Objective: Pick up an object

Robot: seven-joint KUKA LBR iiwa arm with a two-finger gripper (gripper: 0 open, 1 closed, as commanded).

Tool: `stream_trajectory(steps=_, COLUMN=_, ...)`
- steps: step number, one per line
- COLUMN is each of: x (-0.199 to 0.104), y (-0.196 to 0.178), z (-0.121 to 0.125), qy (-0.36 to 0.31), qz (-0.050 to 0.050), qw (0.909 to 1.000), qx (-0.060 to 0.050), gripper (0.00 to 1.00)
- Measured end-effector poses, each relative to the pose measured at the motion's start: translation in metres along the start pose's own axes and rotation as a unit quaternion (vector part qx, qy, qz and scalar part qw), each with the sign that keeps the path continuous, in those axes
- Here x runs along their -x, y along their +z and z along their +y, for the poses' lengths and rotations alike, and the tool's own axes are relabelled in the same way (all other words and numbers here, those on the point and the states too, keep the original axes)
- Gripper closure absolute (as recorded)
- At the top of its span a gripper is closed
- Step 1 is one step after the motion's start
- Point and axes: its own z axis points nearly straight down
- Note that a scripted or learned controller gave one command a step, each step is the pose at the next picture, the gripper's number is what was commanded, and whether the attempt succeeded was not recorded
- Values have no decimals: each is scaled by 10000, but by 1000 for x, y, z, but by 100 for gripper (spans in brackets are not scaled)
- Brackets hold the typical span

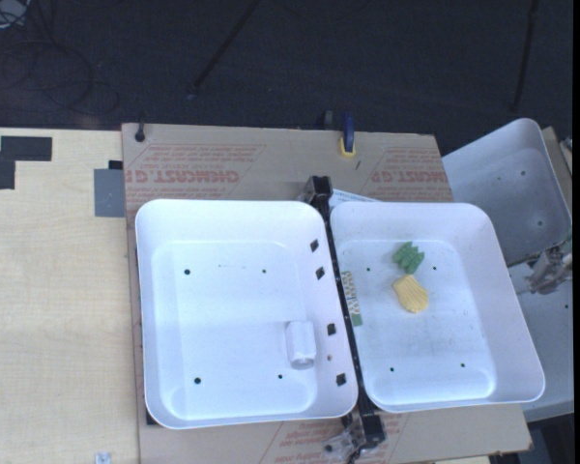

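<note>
bins: 2 white (234, 218) (507, 259) | white cyl: 1 (301, 343) | green obj: 1 (408, 255) | yellow obj: 1 (412, 294)

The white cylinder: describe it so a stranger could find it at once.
Start at the left bin of the two white bins. Near its lower right area lies the white cylinder, alone there. The right bin holds a green piece and a yellow piece.
</note>
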Motion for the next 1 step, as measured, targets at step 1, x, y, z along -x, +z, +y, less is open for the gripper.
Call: stream_trajectory(steps=1, x=-1, y=26, z=-1, qy=-3, qz=28, qw=10000, qx=-62, gripper=100)
